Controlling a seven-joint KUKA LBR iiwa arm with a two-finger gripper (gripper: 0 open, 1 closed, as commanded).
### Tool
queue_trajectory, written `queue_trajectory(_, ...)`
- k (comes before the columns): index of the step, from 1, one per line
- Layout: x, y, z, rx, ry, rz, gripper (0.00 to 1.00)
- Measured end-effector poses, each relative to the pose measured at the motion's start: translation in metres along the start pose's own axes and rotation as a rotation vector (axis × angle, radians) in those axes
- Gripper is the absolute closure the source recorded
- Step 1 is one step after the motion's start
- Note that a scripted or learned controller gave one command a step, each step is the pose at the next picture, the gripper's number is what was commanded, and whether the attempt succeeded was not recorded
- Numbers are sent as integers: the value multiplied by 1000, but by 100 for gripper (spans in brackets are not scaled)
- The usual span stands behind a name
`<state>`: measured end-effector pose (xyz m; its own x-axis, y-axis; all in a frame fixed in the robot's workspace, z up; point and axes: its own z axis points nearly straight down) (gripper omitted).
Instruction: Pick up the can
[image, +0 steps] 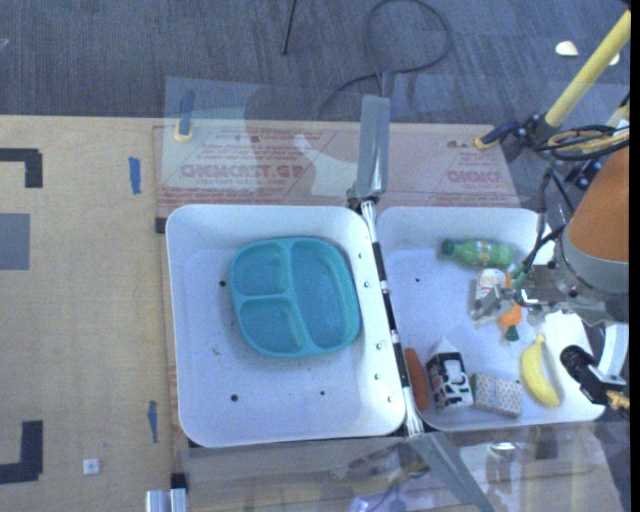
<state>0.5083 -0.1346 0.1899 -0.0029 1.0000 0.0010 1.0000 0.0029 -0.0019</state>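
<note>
The arm (600, 225) reaches in from the right edge, its orange band above the right bin (420, 250), and its gripper (515, 295) is down among a small clutter of objects in the middle of that bin. Whether the fingers are wide, narrow or closed on something cannot be told; they merge with the grey and orange pieces (500, 312) beneath them.

No object can be identified with certainty as the can (the likeliest candidate is the dark, white-labelled container (448, 380) standing near the bin's front edge, well apart from the gripper). Just beside it on the right lies a flat patterned packet (497, 394), and on its left a red-brown stick-like item (414, 378) runs along the wall between the bins.

A green bottle (476, 252) lies on its side toward the back of the right bin. A banana (539, 374) lies near the front right corner.

The left bin (200, 400) holds a teal divided plate (295, 296), roughly centred.
</note>
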Motion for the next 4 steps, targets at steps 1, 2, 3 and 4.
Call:
queue_trajectory(1,-28,50,27,-2,0,44,0)
queue_trajectory(2,-13,89,101,-10,-3,57,0)
queue_trajectory(3,-14,90,91,-13,-2,60,100)
queue_trajectory(4,56,160,-14,-2,-2,161,100)
